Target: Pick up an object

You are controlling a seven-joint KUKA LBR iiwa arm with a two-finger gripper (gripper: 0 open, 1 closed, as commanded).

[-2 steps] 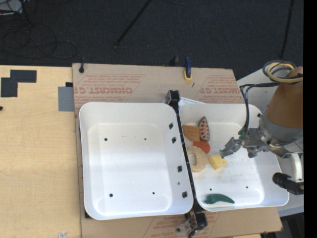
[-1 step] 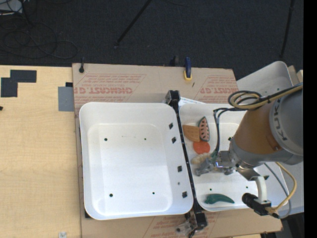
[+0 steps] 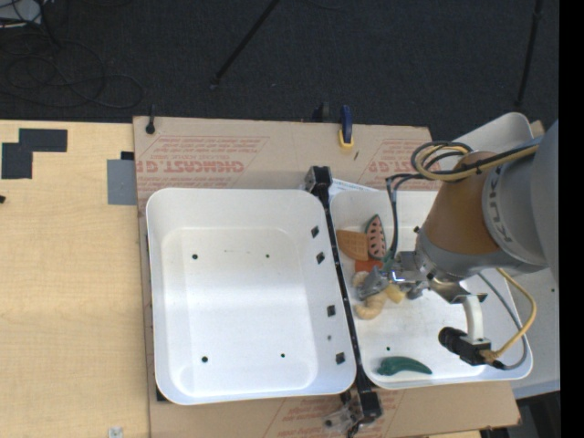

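My gripper (image 3: 383, 283) is down in the right bin (image 3: 456, 377), at that bin's left side, among a cluster of small objects. A tan wedge (image 3: 349, 241) and a watermelon-slice piece (image 3: 376, 234) lie just behind it. A small red piece (image 3: 363, 265) sits beside it. Pale yellow lumps (image 3: 370, 309) touch or nearly touch the gripper's lower end. A green curved object (image 3: 404, 366) lies apart near the bin's front wall. I cannot see anything held in the gripper.
The left bin (image 3: 164, 245) stands beside the right one, split off by a black divider (image 3: 330, 272) with clips. The arm's orange band (image 3: 456, 222) and looping cables (image 3: 511, 327) hang over the right bin's right half.
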